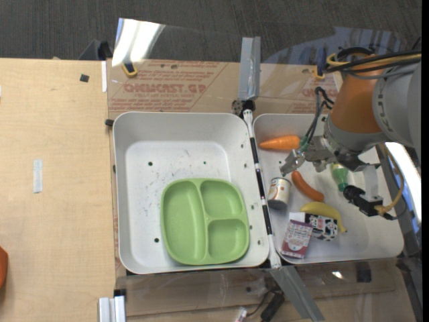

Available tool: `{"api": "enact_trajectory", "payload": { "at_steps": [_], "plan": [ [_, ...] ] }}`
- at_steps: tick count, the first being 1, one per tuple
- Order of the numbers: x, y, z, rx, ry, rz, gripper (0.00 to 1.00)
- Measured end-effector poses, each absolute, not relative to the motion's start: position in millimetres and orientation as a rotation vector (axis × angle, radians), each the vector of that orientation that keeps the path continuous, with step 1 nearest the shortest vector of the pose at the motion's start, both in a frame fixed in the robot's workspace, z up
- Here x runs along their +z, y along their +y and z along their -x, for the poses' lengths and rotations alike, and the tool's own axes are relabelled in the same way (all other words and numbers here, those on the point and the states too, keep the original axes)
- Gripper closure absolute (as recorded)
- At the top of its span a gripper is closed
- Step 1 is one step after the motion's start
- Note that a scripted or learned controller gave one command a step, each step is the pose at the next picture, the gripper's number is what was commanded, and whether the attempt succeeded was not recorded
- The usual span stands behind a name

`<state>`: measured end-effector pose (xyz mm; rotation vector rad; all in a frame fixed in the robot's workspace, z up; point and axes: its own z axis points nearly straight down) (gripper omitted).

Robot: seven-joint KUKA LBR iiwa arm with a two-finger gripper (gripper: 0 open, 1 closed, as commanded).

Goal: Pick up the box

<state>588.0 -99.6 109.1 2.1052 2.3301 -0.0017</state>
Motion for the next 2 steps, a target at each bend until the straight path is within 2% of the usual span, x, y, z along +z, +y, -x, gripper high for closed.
{"api": "enact_trajectory", "payload": {
  "at_steps": [1, 2],
  "plan": [
    [90.8, -103.6, -538.5, -0.002, 2.374, -2.060, 0.00],
    [99.5, -104.9, -538.5, -0.003, 2.369, -2.066, 1.00]
  ]
}}
